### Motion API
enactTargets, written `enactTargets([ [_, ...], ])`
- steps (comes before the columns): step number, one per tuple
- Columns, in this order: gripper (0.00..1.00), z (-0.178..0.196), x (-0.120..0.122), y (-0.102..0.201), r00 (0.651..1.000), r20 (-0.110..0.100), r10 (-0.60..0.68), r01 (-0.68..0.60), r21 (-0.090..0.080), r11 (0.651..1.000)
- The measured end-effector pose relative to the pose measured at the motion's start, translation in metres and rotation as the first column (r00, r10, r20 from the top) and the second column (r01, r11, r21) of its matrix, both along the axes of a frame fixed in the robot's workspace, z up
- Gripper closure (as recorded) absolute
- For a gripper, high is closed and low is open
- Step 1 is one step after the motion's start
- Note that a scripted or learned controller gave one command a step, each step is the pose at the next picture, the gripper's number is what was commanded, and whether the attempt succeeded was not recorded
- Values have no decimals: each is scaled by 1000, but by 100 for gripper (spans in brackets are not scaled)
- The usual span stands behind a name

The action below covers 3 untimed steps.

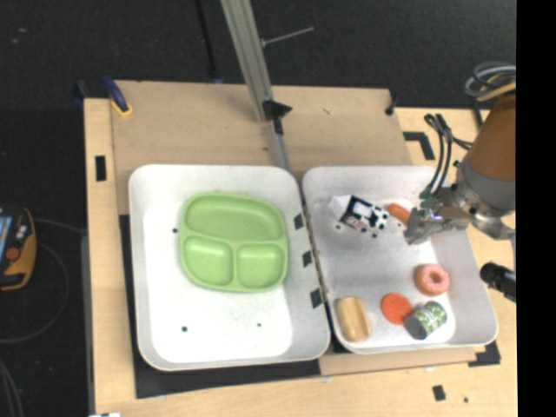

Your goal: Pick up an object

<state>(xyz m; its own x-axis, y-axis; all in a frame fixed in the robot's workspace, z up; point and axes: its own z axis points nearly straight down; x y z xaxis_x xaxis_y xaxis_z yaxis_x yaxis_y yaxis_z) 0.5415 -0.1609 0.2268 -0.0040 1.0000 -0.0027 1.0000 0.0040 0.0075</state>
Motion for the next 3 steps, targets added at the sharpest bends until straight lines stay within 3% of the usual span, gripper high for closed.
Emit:
enactTargets([
  [1,100,43,2,-1,1000,-1,0,0,0,1000],
  [3,100,19,41,92,1000,-7,2,-2,2,1000],
])
